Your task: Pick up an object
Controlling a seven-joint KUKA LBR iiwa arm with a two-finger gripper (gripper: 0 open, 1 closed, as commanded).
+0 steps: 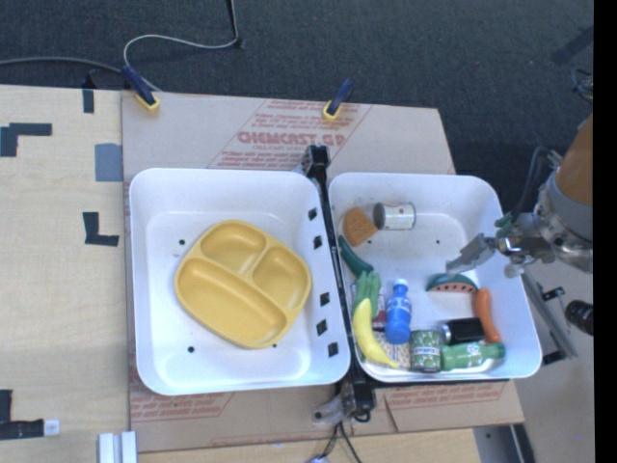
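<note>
Nearby – watermelon slice [452,284], carrot [487,315], blue bottle [397,311].

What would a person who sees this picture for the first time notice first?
The big yellow tray, divided into compartments, lies alone in the left bin. The right bin holds a crowd of small toys along its near side, among them a banana, a blue bottle and a watermelon slice. The gripper hangs over the right bin's right part, above the slice.

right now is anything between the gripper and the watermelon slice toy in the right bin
Nothing visible does. The gripper hangs just above the red-and-green watermelon slice toy, with bare white bin floor between them. The orange carrot toy lies off to the side.
</note>
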